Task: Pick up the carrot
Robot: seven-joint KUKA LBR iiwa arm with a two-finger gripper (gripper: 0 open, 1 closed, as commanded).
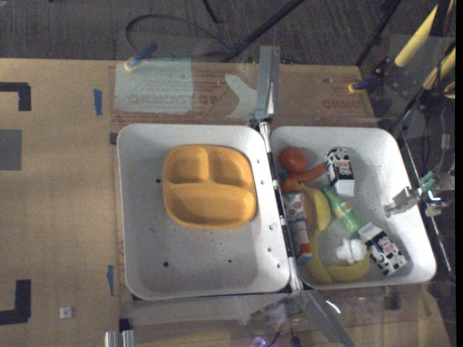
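The carrot [312, 172] lay in the right bin [383, 142], wedged between the tomato [293, 158] and the banana [317, 215], beside a milk carton [339, 168]. The gripper [405, 201] hovered near the right wall; finger spacing could not be determined. Crowding risked snagging neighbours instead.

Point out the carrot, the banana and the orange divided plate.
carrot [312, 172]: camera view, middle of its orange length, beside the tomato.
banana [318, 212]: camera view, upper part of its yellow curve in the right bin.
orange divided plate [210, 201]: camera view, floor of its large lower compartment, in the left bin.
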